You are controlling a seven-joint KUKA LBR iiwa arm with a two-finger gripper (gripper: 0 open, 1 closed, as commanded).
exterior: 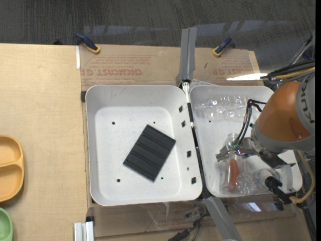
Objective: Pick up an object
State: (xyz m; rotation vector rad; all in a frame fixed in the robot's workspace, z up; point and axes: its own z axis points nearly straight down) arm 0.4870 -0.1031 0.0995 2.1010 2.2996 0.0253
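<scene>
While the arm (pixel 286 117) reaches in from the right over the right bin (pixel 200 134), the gripper (pixel 229 152) sits low in that bin, just above an orange-red sausage-shaped object (pixel 233 174). Can't tell from this angle how far the fingers are apart or whether anything is between them; the object looks to lie on the bin floor, just below the tip. Clear crumpled plastic (pixel 225 107) near the bin's far side, more clear plastic around the sausage. Left bin (pixel 95 134): one flat black ribbed slab (pixel 149 152), lying tilted near the middle, apart from the walls. Left of the bins, on the wooden bench (pixel 40 94), an orange divided tray (pixel 10 167) at the frame edge and a green dish (pixel 4 225) below it. Two clamps (pixel 88 43) hold brown cardboard (pixel 130 67) behind the bins
</scene>
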